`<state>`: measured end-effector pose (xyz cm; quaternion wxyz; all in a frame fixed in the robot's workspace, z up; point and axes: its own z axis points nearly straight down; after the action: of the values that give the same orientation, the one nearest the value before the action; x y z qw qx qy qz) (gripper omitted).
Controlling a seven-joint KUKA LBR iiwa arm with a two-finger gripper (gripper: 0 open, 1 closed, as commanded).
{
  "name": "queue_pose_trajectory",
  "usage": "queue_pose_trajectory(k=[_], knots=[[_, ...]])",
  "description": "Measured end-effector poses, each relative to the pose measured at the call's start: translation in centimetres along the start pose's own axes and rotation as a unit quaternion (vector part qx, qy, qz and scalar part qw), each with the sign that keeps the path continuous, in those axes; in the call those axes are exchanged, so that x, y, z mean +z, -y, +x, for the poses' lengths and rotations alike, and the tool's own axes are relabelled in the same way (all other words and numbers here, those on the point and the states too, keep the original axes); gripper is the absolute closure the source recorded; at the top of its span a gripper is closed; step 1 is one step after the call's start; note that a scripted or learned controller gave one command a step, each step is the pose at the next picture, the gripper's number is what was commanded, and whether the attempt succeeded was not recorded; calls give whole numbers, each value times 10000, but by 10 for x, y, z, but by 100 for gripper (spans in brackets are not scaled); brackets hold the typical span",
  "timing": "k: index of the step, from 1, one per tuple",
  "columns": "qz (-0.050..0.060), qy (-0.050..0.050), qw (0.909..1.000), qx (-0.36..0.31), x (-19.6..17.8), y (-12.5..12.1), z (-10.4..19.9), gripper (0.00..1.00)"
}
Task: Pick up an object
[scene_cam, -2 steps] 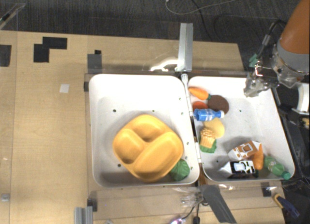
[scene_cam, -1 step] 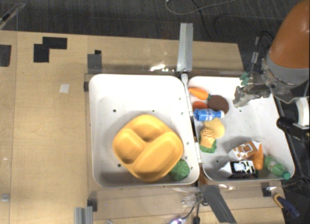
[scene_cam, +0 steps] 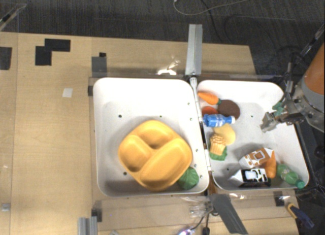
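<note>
Starting at the left of my feed, the left bin (scene_cam: 106, 127) holds a big yellow sectioned dish (scene_cam: 155, 154) lying tilted across its lower half, with a green leafy toy (scene_cam: 189, 178) tucked against its lower right edge, touching it. Past the divider, the right bin (scene_cam: 254, 94) carries the clutter: along its left wall a carrot (scene_cam: 207, 97) at the top, a dark brown round piece (scene_cam: 229, 108) just beside it, something red-orange (scene_cam: 208, 110) below the carrot, then a blue bottle (scene_cam: 218, 121) lying on its side, and a corn cob (scene_cam: 219, 145) with a pale yellow piece (scene_cam: 227, 134) against it. Near the bin's lower right corner I see a small white and orange carton (scene_cam: 255, 157), a black and white packet (scene_cam: 253, 176), a second carrot (scene_cam: 272, 164) and a green piece (scene_cam: 291, 176), all bunched close together. At the far right the pincer (scene_cam: 270, 121) hangs over the right side of that bin, above bare floor and well apart from both clusters. I cannot tell from this angle whether it is apart or together, and I see nothing in it. By my reading the pick is not yet done: every object lies in a bin, so choosing a target, descending, closing and lifting are all left.
</note>
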<state>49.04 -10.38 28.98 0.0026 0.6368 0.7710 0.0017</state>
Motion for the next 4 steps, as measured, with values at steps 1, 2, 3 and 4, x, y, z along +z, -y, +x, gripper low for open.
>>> queue_pose_trajectory(k=[1,2,3,4], knots=[[14,-6,9983,584,-5,-60,35,100],[-8,3,9970,-770,-32,-30,22,100],[-2,-1,9941,-1083,-42,-44,60,100],[-1,-5,9982,-607,-33,-114,86,100]])
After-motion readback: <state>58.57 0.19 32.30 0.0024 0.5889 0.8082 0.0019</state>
